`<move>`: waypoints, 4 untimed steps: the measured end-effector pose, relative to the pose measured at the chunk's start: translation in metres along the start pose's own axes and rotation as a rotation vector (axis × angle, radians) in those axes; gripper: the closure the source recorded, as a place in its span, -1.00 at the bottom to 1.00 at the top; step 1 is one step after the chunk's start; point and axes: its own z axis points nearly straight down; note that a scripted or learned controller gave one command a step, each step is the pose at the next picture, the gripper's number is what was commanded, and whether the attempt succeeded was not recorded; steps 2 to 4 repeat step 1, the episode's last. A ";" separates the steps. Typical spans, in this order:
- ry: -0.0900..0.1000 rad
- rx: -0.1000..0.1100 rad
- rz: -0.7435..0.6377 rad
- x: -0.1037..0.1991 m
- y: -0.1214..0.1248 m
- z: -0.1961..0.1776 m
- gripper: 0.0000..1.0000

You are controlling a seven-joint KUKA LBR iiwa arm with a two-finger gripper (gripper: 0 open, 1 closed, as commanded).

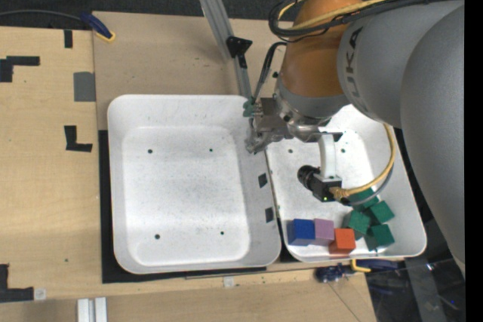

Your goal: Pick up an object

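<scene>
— Blue block (302, 230)?
— In the right bin (361, 143), against its near wall, touching a purple block (324, 229).
— Gripper (259, 138)?
— Over that bin's far left corner; open or closed, impossible to tell.
— Handling?
— Probably light and rigid; take across the free flat sides.

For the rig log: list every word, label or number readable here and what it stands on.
"UK": sideways dark letters, cut off at the edge, on the grey metal robot arm, beside its orange band.
Nothing else reads as text; the shallow white plastic left bin and right bin bear no lettering.
</scene>
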 end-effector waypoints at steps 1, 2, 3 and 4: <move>-0.001 0.000 0.001 0.041 -0.019 0.006 1.00; -0.001 0.000 0.001 0.041 -0.019 0.006 1.00; -0.001 0.000 0.001 0.041 -0.019 0.006 1.00; -0.001 0.000 0.001 0.041 -0.019 0.006 1.00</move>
